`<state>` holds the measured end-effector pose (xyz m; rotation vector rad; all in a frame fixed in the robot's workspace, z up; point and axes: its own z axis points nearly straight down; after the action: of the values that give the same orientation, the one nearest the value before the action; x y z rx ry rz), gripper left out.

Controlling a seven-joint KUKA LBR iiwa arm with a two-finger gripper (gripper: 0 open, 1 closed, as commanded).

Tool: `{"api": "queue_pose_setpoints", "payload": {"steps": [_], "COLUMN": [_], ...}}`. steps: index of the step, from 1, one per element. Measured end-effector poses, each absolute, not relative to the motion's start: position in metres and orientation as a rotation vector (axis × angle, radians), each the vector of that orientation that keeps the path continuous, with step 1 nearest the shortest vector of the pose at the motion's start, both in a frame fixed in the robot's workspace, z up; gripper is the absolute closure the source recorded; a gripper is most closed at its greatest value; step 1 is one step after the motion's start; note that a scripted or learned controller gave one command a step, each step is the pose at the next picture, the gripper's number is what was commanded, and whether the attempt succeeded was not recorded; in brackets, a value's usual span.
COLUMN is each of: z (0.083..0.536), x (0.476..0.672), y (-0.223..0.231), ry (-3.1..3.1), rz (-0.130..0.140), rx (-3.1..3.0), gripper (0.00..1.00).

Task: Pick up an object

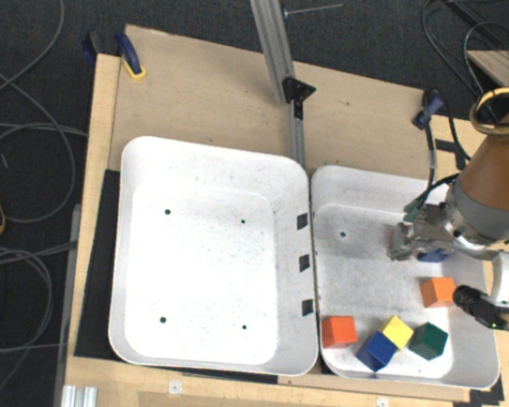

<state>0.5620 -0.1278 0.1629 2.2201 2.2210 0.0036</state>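
Several small blocks lie in the right bin (360,261). An orange block (340,330) sits near its front left corner, with a blue block (375,350) and a yellow block (397,331) touching each other just right of it. A dark green block (428,340) lies further right, and another orange block (437,291) sits above it. My gripper (406,247) hangs low over the right bin's middle, left of that orange block. A bit of blue (432,257) peeks out right beside the gripper; what it belongs to is unclear.
The left bin (199,256) lies beside the right one, with small black clips (303,262) along the shared wall. A slanted metal pole (277,50) rises from behind the bins. Cables trail over the floor at the left.
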Motion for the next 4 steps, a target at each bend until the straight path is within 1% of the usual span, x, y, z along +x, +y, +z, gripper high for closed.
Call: {"api": "queue_pose_setpoints", "payload": {"steps": [1,2,3,4], "z": [0.208,0.254,0.286,0.279], "x": [0.565,0.572,0.573,0.563], "y": [-0.134,-0.133,-0.133,-0.073], "ry": [2.218,2.219,2.220,2.231], "rz": [0.006,0.006,0.005,0.002], "rx": [2.216,2.215,2.217,2.217], "gripper": [1.00,1.00,1.00,1.00]}}
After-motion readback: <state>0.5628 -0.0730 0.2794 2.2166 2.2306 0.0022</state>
